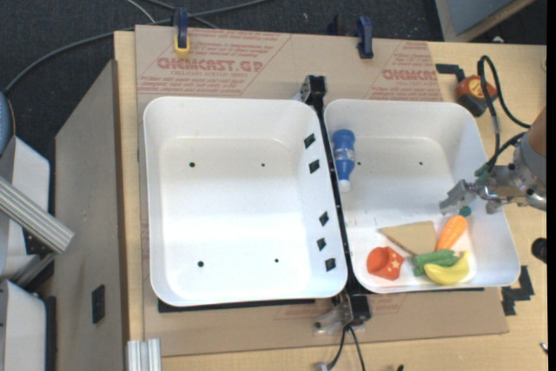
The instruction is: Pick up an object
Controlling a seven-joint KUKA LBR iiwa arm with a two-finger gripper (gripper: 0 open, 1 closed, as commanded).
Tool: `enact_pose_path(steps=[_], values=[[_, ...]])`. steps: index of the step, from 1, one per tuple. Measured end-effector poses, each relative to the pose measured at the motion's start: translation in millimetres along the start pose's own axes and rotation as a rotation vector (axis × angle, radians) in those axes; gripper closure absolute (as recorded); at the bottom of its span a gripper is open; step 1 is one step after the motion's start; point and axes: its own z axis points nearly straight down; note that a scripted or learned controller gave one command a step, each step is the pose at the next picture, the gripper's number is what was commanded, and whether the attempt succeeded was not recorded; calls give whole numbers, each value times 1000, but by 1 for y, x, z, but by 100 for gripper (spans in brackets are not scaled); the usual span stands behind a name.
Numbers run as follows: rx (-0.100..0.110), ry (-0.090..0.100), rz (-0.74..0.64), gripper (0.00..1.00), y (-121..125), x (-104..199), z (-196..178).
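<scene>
The end effector (462, 201) hangs over the right bin (391, 122), low at its right side, with the carrot (451, 231) just below it toward the bin's near rim. That is the relation the pick turns on: the carrot lies immediately on the near side of the end effector, its long axis running roughly from the end effector down toward the bin's near right corner, slightly slanted. Whether the end effector is open or closed I cannot tell; the metal parts at its tip are small and blurred, and nothing can be made out between them, so I would not call anything gripped.

The rest of the pile sits in that same near right corner of the right bin. A banana (449, 271) lies at the rim, with a green piece (437, 258) touching its top, possibly a pepper or a bean. A tan wedge (411, 235) lies flat just left of the carrot, and a red piece (385, 262) sits left of the banana. A blue bottle (343, 154) stands apart, against the right bin's left wall, its long axis along that wall.

Count: two bins, one carrot, one banana, one green piece, one wedge, one red piece, one bottle. The left bin (174, 187) sits beside the right bin on the surface (226, 56), sharing the middle wall.

By my judgement the carrot is the nearest candidate, needing a short move toward the near rim.
</scene>
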Motion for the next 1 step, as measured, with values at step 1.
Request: enact_pose_path(steps=[1], values=[[4, 14, -4, 0, -9, -10, 84]])
